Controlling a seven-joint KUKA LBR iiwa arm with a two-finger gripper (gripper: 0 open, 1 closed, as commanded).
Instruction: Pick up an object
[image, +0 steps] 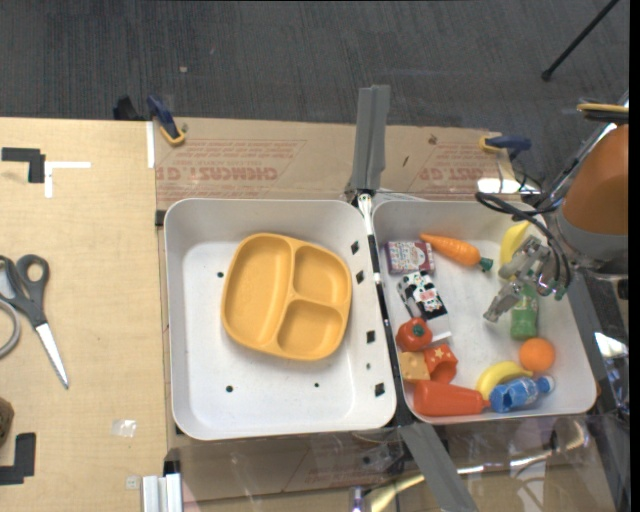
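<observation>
The right bin (575, 330) holds several toys. There is a carrot (453, 249), a pink packet (408, 257), a black-and-white box (422, 295), a red tomato (414, 333), an orange ball (537, 355), a yellow banana (500, 377), a blue bottle (520, 393) and a red-orange piece (445, 400). My gripper (507, 288) hangs over the bin's right side, open, with nothing between its fingers. A green object (524, 320) lies just below-right of it, and a yellow fruit (513, 240) just above it.
The left bin (190, 400) holds a yellow divided plate (288, 297). Scissors (35, 310) lie on the wooden bench at far left. A grey divider post (370, 150) rises between the bins. Cables run near the arm at the right.
</observation>
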